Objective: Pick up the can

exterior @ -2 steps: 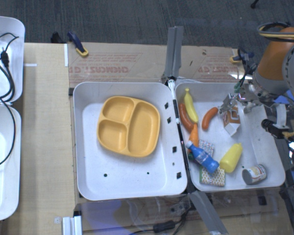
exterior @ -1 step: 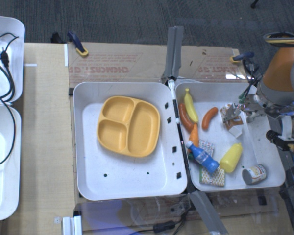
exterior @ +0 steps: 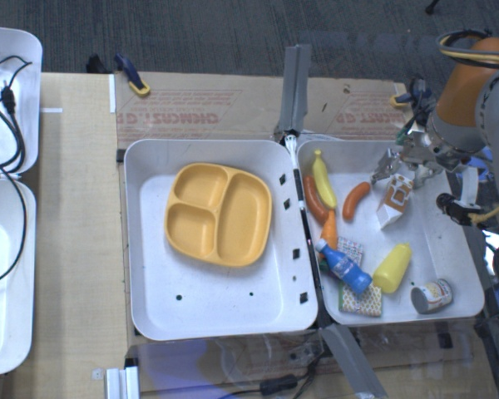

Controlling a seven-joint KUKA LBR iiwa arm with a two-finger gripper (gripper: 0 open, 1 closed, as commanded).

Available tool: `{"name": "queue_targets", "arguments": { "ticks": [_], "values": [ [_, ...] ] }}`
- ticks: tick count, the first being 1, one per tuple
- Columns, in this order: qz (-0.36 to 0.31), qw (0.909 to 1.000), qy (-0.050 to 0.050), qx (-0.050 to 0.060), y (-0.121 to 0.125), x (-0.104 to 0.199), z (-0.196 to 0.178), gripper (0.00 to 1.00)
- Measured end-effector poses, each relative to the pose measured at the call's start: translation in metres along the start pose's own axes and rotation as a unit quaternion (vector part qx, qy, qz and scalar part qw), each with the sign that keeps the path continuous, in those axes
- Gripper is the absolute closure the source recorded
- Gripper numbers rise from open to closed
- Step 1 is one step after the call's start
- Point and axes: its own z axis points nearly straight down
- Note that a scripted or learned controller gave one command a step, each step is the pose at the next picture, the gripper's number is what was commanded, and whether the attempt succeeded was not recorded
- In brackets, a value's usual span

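yellow divided plate point(exterior: 219, 214), banana point(exterior: 323, 180), blue bottle point(exterior: 347, 268)

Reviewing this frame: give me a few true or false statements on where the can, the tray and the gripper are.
1. The can lies in the right bin, near its front right corner. True.
2. The yellow divided tray sits in the right bin. False: it is in the left bin.
3. The gripper is directly over the can. False: it is near the bin's far side, by the small carton.
4. A banana lies by the right bin's left wall. True.
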Motion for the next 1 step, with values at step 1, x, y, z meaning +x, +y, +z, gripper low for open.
{"name": "queue_targets", "arguments": {
  "ticks": [1],
  "values": [
    [-0.001,1.0,-0.005,-0.004,0.0011,-0.0029,-0.011,1.0]
  ]
}}
